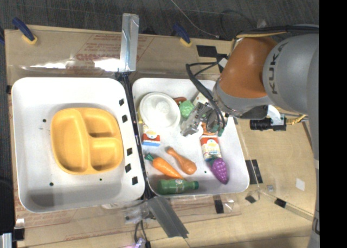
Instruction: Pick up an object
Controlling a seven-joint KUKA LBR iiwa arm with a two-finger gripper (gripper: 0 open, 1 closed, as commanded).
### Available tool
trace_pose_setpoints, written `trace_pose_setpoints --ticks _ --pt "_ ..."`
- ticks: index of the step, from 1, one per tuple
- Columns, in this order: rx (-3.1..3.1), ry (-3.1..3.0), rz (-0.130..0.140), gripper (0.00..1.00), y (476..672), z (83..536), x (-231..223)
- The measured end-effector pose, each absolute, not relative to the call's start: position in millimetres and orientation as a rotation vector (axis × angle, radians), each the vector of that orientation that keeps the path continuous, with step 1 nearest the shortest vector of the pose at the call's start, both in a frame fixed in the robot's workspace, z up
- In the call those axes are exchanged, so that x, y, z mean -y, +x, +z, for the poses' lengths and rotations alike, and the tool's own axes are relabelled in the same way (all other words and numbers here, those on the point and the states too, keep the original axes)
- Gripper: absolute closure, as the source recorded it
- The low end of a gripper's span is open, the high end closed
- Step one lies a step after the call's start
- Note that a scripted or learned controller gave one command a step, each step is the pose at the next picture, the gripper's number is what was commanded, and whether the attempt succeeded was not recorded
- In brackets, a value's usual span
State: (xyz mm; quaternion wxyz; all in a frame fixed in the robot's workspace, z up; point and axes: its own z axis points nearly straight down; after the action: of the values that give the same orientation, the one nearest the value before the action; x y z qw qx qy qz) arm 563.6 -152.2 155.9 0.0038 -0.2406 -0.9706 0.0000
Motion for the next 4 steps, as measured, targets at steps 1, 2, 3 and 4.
trace_pose_setpoints --ticks 1,2,3,4 --pt "3.106 -0.524 0.004 1.0 633.5 248.5 191.6" --pt "3.126 -0.287 -0.002 1.0 588.4 173.4 106.6" --pt "3.08 -0.645 0.001 1.0 641.7 239.7 113.7" --pt "3.012 -0.88 0.001 1.0 579.4 190.5 87.9"
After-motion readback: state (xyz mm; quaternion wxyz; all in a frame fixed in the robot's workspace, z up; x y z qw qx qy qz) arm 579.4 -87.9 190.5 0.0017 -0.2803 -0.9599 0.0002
